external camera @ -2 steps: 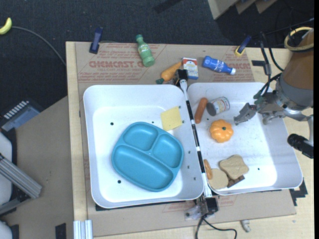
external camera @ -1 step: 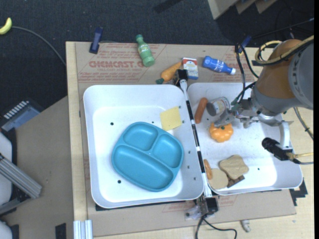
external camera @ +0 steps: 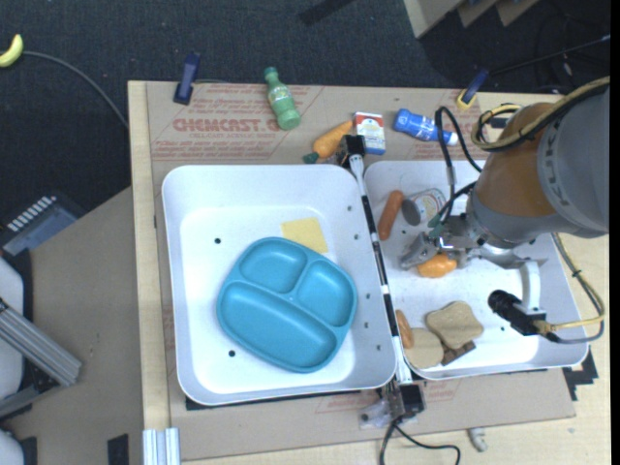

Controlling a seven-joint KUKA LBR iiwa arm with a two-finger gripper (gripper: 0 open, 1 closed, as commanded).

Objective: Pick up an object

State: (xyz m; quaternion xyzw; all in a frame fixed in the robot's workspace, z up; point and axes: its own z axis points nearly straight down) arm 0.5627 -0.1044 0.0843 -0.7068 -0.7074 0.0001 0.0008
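Right under the gripper point(external camera: 429, 250) tips lies a small orange toy point(external camera: 437, 266), round and smooth, flat on the floor of the right bin point(external camera: 552, 352). It looks like it touches the tips, but whether they hold it cannot be told. Up and to the left of the tips lies a long orange-red sausage shape point(external camera: 389, 213), tilted. Below the tips, well apart, sits a brown lumpy piece point(external camera: 453, 325) like bread, and a small orange stick point(external camera: 403, 329) lies beside it
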